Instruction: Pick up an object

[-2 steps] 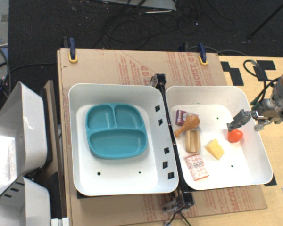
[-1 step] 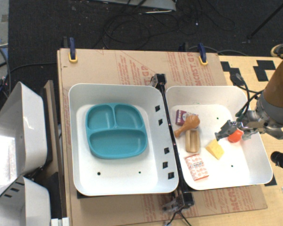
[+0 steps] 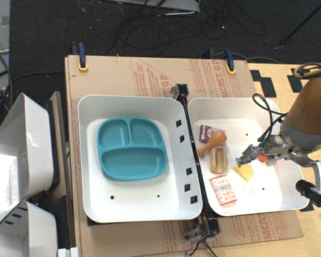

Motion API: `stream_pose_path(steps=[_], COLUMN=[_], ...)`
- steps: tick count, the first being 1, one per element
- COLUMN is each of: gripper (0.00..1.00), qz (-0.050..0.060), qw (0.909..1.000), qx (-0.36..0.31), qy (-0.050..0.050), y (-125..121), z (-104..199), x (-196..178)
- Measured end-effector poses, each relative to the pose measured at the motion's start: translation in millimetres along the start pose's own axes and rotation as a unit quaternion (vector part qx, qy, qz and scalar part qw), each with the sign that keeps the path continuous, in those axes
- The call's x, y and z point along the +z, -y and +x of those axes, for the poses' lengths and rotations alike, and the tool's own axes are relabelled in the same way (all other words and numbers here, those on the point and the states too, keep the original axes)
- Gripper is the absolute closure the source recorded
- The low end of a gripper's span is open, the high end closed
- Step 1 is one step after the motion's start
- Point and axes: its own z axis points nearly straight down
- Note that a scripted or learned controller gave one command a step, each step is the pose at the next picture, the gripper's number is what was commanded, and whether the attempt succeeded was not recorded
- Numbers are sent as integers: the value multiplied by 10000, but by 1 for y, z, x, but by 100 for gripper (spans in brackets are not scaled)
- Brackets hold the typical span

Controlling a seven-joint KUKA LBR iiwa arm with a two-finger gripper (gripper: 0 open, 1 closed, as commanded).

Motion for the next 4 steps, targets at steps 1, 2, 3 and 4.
stream_pose_path(steps=[1, 2, 3, 4], gripper=[0, 100, 100, 100], qz=[0, -22, -33, -46], qw=[10000, 10000, 10000, 10000], qx=[0, 5, -12, -10], qy=[-3, 6, 10, 16], y=[-1, -2, -2, 2], z=[11, 10, 6, -2], x=[54, 41, -1, -48])
